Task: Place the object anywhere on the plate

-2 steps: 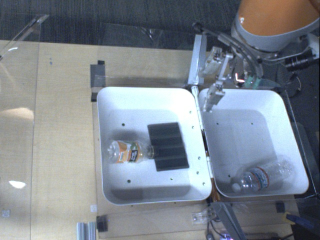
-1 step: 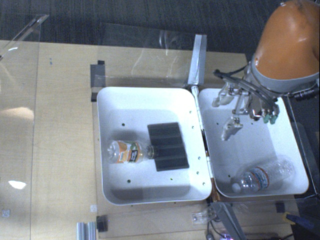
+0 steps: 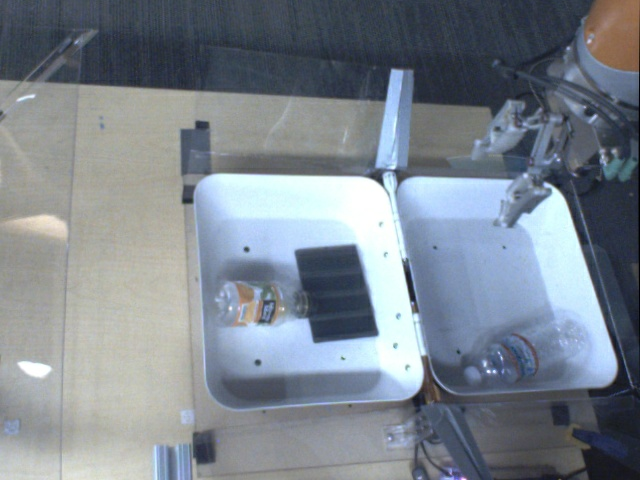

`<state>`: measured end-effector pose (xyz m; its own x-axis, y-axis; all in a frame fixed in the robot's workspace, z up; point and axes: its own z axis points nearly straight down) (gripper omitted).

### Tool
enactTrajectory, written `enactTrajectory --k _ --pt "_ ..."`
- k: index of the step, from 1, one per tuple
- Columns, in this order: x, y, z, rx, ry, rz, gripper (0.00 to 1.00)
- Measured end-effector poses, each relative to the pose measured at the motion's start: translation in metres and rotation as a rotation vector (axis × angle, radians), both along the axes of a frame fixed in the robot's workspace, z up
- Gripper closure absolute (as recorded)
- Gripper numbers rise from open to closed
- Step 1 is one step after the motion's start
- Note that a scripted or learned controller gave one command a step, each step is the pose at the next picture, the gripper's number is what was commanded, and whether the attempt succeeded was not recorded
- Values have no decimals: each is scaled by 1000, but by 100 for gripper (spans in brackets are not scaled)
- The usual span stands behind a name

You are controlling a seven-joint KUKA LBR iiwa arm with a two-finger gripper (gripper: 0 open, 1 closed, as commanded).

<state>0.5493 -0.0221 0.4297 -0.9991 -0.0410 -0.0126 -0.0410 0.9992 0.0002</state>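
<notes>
We find the gripper (image 3: pixel 512 168) open and empty, far above the right bin's bottle (image 3: pixel 510 358); descend centred over its body.

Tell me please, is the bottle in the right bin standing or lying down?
Lying down: the clear bottle rests on its side near the right bin's front edge.

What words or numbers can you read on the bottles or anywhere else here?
None can be read.
Left bin bottle: its label has a dark patch and orange marks, too blurred to read.
Right bin bottle: its blue and white label is too small to read.
Black ridged plate: no writing shows.
</notes>
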Motion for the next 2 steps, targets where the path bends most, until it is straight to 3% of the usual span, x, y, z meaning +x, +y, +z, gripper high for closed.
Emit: enactTrajectory --k 1,2 --pt "41 -106 -166 -1 5 24 0" --pt "108 -141 -238 1 3 -142 0"
